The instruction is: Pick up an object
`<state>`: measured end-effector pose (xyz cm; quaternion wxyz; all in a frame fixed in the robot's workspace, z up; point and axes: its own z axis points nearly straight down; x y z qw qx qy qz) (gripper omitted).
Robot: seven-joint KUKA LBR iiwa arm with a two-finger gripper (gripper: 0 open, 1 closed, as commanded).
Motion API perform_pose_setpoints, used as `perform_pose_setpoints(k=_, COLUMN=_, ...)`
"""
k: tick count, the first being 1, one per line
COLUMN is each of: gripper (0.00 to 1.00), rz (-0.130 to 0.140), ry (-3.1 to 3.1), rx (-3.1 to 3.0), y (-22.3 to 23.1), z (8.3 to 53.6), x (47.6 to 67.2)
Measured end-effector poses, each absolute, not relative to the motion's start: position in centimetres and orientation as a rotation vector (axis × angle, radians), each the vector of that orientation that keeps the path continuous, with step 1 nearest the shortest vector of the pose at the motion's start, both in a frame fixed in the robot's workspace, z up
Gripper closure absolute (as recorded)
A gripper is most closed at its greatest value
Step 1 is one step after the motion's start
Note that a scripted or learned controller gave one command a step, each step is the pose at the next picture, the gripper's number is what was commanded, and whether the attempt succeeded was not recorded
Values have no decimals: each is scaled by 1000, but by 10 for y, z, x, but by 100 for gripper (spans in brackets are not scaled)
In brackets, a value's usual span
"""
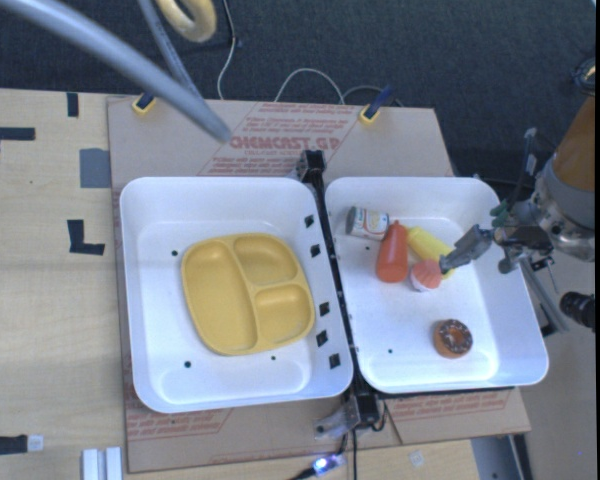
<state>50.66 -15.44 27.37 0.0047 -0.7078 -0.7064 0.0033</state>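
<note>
Objects for picking sit in the right bin (pixel 500 358): a red bottle-shaped toy (pixel 391 253) near the bin's centre, a yellow piece (pixel 427 241) touching it at its 3 o'clock, a small red-and-white round item (pixel 425 277) just below at 5 o'clock, a small labelled container (pixel 366 221) lying on its side at 10 o'clock, and a brown doughnut-like piece (pixel 452 338) well apart toward the bin's 5 o'clock corner.

Gripper (pixel 458 251) reaches in from 3 o'clock, tip just beside the yellow piece and the round item. Jaws: cannot tell whether wide or narrow; nothing seen between them.

Handling, judged: all look like light, rigid plastic play food with smooth, likely slippery skins. The bottle shape is best taken across its narrower upper body. The doughnut is isolated, so easiest to approach, taken across its outer rim. The clustered three risk being nudged together.

Left bin (pixel 145 228) holds a yellow divided plate (pixel 248 293), flat and hard to grip except at its rim.

Surface: both bins are smooth white plastic on a cardboard sheet (pixel 280 138) over a wood-tone tabletop (pixel 40 298). Dark carpet at 12 o'clock, with cables and a grey pole (pixel 100 38).
</note>
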Motion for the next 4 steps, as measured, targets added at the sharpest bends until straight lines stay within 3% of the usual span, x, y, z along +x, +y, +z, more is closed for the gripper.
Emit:
perform_pose_setpoints(k=1, gripper=0, rz=2, ry=-2222, rx=-2220, y=-154, z=279, x=508)
perform_pose_setpoints(k=4, gripper=0, rz=7, ry=-2217, rx=-2215, y=-144, z=106, x=506)
